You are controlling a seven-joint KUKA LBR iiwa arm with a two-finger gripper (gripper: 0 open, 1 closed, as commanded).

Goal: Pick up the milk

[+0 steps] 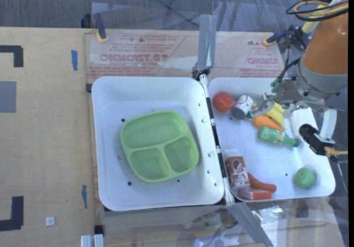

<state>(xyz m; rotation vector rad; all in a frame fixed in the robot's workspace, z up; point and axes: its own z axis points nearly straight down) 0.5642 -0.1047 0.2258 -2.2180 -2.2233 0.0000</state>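
While the grey two-finger gripper, its state unreadable, hovers at the right bin's top, the brown-and-white milk carton lies toward seven o'clock, long axis near vertical.

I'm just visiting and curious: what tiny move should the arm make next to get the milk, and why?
Probably shift toward the bin's near edge. The gripper sits over the banana and carrot at the far side of the right bin, while the milk lies apart, by the divider.

My grey arm with its orange band is cut off by the right edge. Just under my claw, the yellow banana-shaped toy lies partly hidden; my claw's tips are too small to read.
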